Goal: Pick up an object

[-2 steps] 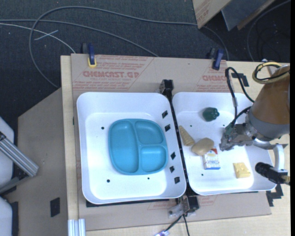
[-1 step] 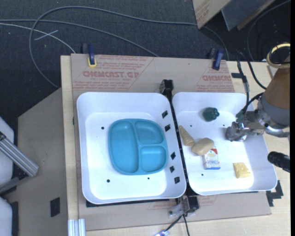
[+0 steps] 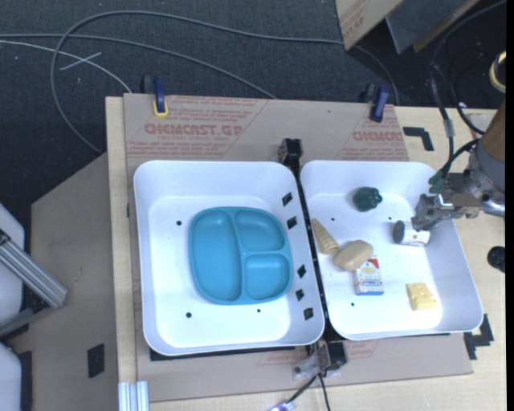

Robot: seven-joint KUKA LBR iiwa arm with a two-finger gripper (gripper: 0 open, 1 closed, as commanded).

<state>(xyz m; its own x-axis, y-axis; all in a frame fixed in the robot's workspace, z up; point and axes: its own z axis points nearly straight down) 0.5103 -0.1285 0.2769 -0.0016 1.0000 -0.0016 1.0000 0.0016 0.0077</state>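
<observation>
floor: dark carpet (image 3: 201,48), thin grey cables (image 3: 96,36) looped across it.
bench top: brown printed board (image 3: 217,132), held by two blue clamps (image 3: 160,96) at the far edge.
far corner: cardboard box (image 3: 365,18).
left edge: slanted metal rail (image 3: 28,269).

two bins (image 3: 152,241), one blue plate (image 3: 239,255)

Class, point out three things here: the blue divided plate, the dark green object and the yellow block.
blue divided plate (image 3: 239,254), camera view, centre ridge.
dark green object (image 3: 368,197), camera view, its top.
yellow block (image 3: 421,295), camera view, upper face.
</observation>
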